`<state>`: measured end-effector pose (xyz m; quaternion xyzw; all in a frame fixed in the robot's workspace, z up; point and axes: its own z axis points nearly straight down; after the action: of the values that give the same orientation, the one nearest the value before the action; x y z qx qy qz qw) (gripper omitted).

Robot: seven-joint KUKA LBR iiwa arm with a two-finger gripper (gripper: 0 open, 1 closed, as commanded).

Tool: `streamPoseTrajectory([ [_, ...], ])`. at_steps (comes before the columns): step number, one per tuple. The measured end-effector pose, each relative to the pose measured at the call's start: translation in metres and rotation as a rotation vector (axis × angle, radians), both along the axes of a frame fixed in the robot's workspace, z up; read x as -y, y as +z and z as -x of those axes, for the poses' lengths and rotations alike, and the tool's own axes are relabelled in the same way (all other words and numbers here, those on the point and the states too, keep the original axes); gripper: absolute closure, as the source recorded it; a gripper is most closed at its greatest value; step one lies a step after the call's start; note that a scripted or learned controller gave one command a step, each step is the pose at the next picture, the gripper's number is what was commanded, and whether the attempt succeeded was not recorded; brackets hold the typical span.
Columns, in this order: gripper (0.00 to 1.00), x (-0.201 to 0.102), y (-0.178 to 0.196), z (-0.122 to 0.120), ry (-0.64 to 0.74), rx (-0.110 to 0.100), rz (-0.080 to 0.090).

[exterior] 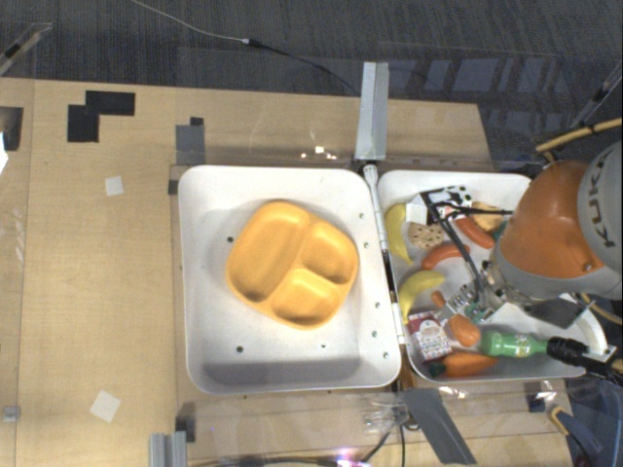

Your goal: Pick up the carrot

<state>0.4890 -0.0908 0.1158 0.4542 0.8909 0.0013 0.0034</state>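
The carrot (467, 364) lies at the near edge of the right bin (458, 177), long axis running left-right. The hand (469, 303) hangs just beyond it on the far side, over the clutter. Whether the hand is open or closed cannot be determined.

The grey, orange-banded arm (560, 232) reaches in from the right, wrist angled down-left.
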Motion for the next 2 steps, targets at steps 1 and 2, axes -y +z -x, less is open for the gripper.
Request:
streamPoseTrajectory([
  [1,1.0,0.003,-0.019,-0.005,-0.281,0.019,-0.001],
  [2,1.0,-0.06,0.07,0.0,-0.668,0.0,-0.007],
])
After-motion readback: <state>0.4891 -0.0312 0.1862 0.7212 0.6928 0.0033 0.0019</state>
